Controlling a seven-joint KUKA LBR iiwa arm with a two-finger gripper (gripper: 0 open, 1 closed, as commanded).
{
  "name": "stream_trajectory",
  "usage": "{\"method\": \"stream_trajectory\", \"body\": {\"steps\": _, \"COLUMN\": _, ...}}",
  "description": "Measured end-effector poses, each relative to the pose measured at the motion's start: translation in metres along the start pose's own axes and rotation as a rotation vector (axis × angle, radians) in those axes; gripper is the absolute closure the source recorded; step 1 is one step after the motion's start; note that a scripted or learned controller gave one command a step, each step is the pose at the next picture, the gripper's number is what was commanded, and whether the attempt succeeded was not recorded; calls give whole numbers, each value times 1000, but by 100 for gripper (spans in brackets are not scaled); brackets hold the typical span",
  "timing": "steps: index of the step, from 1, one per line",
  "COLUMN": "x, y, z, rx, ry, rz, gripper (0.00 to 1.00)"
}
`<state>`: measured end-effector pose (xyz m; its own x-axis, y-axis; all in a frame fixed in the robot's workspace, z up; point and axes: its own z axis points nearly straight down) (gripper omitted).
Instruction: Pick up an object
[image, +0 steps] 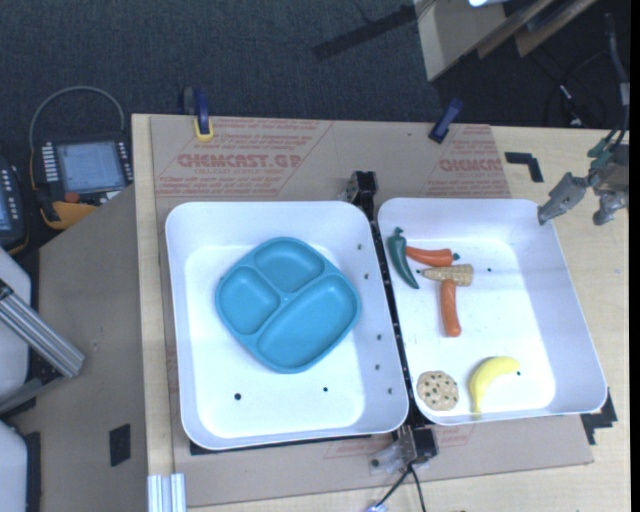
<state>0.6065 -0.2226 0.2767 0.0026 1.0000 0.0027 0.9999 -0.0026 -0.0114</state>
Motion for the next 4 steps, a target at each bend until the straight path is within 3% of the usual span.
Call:
{"method": "stream_trajectory", "body": {"steps": 1, "x": 1, "y": 2, "z": -6, "rx": -11, "ry": -3, "rz": -3, "gripper": 0}}
{"method": "stream_trajectory", "body": {"steps": 4, "x": 12, "y": 20, "z": 172, "rx": -5, "ry": -1, "rz": -5, "gripper": 0}}
